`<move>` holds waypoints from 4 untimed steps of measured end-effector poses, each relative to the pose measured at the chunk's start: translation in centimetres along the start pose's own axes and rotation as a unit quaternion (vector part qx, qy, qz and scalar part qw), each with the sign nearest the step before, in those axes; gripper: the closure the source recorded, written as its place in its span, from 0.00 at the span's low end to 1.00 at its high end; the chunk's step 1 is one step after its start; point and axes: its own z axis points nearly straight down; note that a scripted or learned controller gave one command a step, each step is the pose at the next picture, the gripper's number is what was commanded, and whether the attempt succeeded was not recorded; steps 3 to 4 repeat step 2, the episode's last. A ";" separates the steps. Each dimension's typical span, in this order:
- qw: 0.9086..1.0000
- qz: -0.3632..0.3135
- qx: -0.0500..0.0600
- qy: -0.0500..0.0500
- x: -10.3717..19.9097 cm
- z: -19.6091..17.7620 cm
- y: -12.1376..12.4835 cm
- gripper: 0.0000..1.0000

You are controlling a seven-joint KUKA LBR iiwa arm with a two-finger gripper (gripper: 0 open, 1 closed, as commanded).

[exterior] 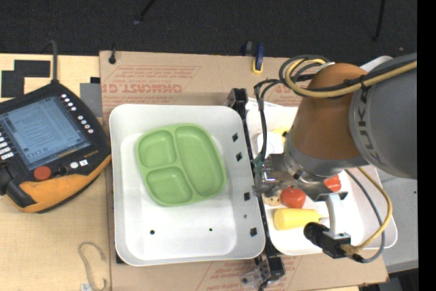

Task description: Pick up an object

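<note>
I hang low over the right bin [381,228], where the red object [293,197] and yellow object [295,218] lie together; my wrist hides my claw, so I cannot tell its state.

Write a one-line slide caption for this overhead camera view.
KUKA arm reaches into the right bin over a red object and yellow object; green divided tray sits in left bin.

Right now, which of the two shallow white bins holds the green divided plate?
The left white bin holds the green three-compartment plate. The right white bin, under the grey arm, holds a red round object and a yellow block.
</note>
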 end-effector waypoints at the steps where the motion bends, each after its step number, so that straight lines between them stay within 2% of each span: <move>1: 1.000 0.000 -0.001 -0.001 4.8 -1.2 -0.3 1.00; 2: 1.000 0.000 0.000 -0.001 8.0 -1.2 -1.0 1.00; 4: 1.000 0.000 0.000 -0.001 8.0 -1.2 -1.0 1.00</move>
